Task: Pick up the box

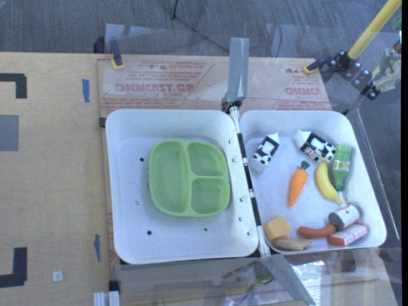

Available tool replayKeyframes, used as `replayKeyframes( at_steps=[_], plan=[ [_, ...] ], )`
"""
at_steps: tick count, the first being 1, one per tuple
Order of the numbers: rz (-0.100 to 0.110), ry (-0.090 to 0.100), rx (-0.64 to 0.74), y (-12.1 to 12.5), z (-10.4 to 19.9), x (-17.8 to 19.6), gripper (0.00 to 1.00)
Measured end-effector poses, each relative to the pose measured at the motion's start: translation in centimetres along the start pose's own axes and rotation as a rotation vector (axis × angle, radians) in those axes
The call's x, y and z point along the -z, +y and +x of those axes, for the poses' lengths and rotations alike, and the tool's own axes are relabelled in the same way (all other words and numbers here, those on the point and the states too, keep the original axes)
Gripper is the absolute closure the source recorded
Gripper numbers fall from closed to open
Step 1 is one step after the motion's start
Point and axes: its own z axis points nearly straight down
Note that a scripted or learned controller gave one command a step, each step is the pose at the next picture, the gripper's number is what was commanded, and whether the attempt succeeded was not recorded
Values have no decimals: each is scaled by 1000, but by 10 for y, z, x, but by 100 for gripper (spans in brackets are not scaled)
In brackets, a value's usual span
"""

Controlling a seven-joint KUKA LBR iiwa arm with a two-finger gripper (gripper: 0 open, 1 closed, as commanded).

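Hand state: can't tell from this view, and arm pose likewise can't be read, so plan as if starting from clear of the bins with a reach in from the right. Target, as I read it, is the small red-and-white box (349, 235), lying flat in the near right corner of the right bin (364, 146). Two cow-print cartons (317, 147) sit further back in the same bin and could also count as boxes, but the red one is the plainest match. It's crowded: the can (344, 216) is touching or just beside its upper edge, the sausage (317, 231) butts against its left end, and the bin wall is just beside its right end. Best bet is to come straight down and close across the short width, jaws lined up with the long axis so one finger drops between box and can and the other on the near side. Avoid gripping end to end, since wall and sausage block both ends. Risks: clipping the can and rolling it, or dragging the sausage along. Box is low and flat, so go deep, nearly to the bin floor. Banana (328, 183), carrot (297, 183) and the green plate (189, 177) in the left bin (121, 190) are well apart from it and no concern.
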Motion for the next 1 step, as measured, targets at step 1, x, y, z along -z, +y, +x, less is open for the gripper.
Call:
replayKeyframes(
  at_steps=[1],
  plan=[
    [-2, 0, 0, 2, 0, 10, 100]
  ],
)
